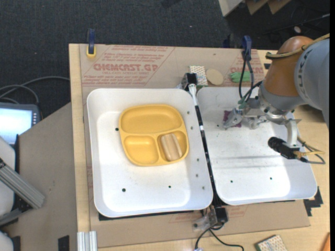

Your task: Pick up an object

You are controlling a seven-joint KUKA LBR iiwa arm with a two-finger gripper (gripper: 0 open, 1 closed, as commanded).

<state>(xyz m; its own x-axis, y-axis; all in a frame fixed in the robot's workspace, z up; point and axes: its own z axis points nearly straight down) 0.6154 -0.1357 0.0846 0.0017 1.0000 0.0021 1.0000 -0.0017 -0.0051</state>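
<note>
A yellow divided plate point(152, 120) lies in the left white bin point(104, 156). In the plate's lower right compartment rests a tan, rounded wooden-looking block point(170, 146). My gripper point(233, 118) hangs low over the back left part of the right white bin point(261, 184), close to the bin floor. The grey arm with its orange band point(285, 69) reaches in from the right. Nothing can be made out between the gripper's tips.
On the cardboard behind the bins lie a tan disc point(214, 77), a green thing point(239, 77) and a small patterned piece point(196, 70). Blue clamps point(91, 42) stand at the board's back edge. A raised rim point(201, 140) divides the two bins.
</note>
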